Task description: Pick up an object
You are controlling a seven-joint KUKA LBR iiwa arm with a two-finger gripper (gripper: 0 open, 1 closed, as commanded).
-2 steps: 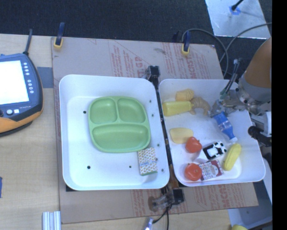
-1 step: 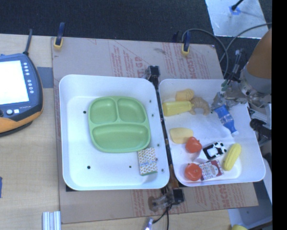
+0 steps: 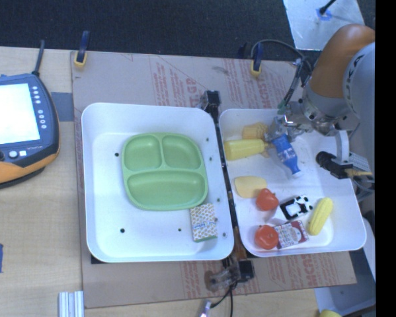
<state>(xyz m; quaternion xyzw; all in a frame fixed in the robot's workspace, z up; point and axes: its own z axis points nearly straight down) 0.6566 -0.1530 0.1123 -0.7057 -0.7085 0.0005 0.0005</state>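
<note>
Honestly, the blue bottle looks like the target. It lies tilted in the right bin, beside a yellow block, with the end effector at its upper end. Grip state: can't tell. I'd call this the grasp step; next comes a clean lift. Label writing is too small to read.

Plate in L bin

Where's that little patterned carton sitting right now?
The small patterned carton lies in the left white bin, near its front right corner, just below the green divided plate.
</note>
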